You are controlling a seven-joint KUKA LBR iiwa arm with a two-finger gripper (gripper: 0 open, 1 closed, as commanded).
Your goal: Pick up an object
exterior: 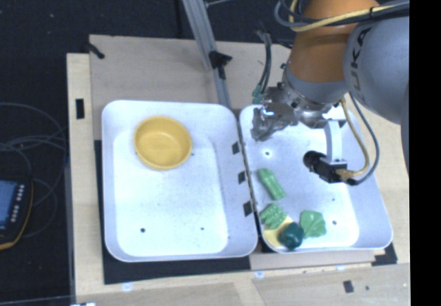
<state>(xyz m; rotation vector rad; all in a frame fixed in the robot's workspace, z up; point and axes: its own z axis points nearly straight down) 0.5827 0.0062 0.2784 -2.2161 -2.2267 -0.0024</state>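
Right bin, six o'clock corner: green toys clustered, none lifted. Gripper hovers at eleven o'clock; jaw state cannot be told. Advised: centre over the lone oblong piece, descend straight. Left bin: yellow bowl.

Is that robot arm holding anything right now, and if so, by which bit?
Nothing shows in the gripper. It hangs over the right bin, above the green pieces.

Pale wooden bench — dark floor, perhaps carpet.

Bowl in left bin
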